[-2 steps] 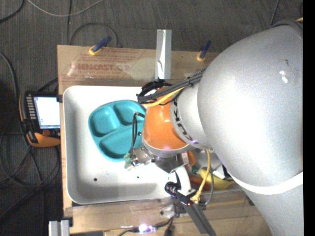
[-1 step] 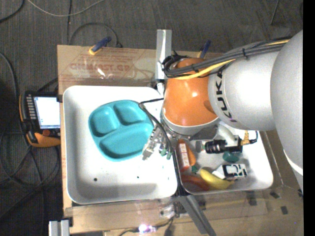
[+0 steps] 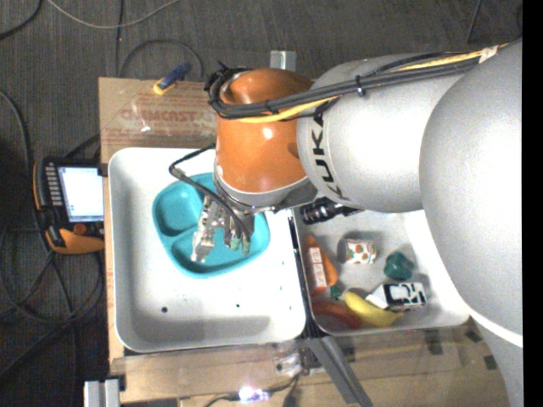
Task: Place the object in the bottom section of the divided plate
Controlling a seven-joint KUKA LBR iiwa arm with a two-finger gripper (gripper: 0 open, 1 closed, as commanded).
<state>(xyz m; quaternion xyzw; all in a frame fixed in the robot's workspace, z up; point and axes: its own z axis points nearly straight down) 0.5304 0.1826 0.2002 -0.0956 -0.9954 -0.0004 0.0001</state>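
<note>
A teal divided plate (image 3: 176, 208) lies in the left white bin (image 3: 136, 303). My gripper (image 3: 219, 237) hangs below the orange wrist band, low over the plate's lower right part, close to the divider ridge. Something small and greenish shows at the gripper's tip, too blurred to name. The arm hides the plate's upper right part.
The right bin (image 3: 441, 316) holds an orange carrot-like piece (image 3: 319, 266), a white spotted block (image 3: 359, 251), a teal lump (image 3: 399, 265), a yellow banana (image 3: 371, 306) and a black-and-white item (image 3: 405, 294). A handheld pendant (image 3: 72, 202) lies left of the bench. The big grey arm covers the upper right.
</note>
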